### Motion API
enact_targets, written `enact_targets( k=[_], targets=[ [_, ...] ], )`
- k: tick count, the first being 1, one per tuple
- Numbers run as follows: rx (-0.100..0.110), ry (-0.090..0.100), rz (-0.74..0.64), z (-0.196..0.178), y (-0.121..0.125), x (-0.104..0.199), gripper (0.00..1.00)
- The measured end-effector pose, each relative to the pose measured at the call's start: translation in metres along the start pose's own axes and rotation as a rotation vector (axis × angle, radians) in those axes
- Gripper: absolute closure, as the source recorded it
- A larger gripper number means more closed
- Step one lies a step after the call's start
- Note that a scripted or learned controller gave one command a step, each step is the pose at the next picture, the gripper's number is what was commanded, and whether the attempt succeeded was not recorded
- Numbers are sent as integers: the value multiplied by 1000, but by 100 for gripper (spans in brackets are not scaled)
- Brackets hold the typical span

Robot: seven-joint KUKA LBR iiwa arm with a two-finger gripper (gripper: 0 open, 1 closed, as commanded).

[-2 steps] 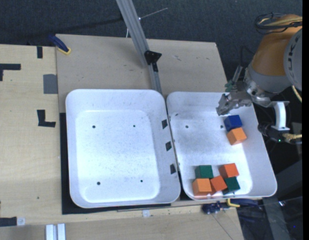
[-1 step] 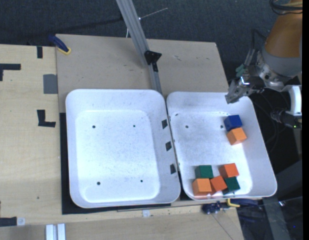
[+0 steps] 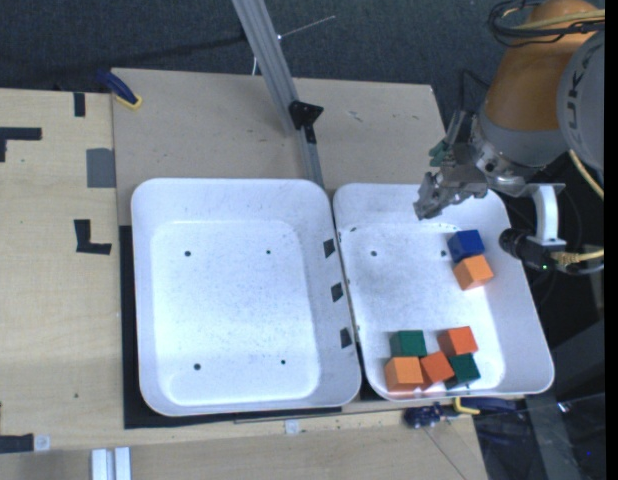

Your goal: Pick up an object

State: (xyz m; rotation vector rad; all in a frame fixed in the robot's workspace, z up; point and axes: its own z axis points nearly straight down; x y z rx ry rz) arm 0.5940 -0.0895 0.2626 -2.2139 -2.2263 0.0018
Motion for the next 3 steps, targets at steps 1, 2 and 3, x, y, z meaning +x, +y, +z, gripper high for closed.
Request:
enact_targets(
  k=[1, 2, 3],
  targets=[
    [0, 1, 0, 0, -4, 48, 100],
    [-1, 1, -2, -1, 0, 103, 100],
    [0, 0, -1, 5, 7, 156, 100]
  ],
)
